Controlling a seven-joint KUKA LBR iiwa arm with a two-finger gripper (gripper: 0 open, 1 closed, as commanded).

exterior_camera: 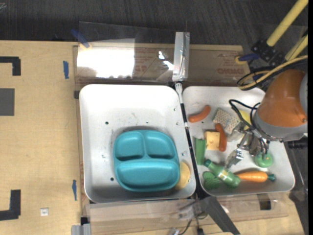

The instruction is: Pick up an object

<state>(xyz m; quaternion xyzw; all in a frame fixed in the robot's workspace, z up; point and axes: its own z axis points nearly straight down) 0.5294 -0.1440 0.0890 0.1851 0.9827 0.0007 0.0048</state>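
White left bin (93,131) carries a teal divided tray (145,159) with a yellow disc (184,174) tucked at its right edge. My grey arm (283,104), orange-banded, comes in from the right over the right bin (288,180), wrist angled down-left. My gripper (239,153) hangs low among the toys, above the green bottle (222,174) and carrot (252,176); grip state — cannot tell. Nearby: red sausage (199,114), cheese wedge (212,140), green round piece (264,159).

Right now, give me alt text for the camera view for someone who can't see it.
A robot arm's claw hovers low over the right bin, among toy foods including a carrot. The left bin holds a teal divided tray.
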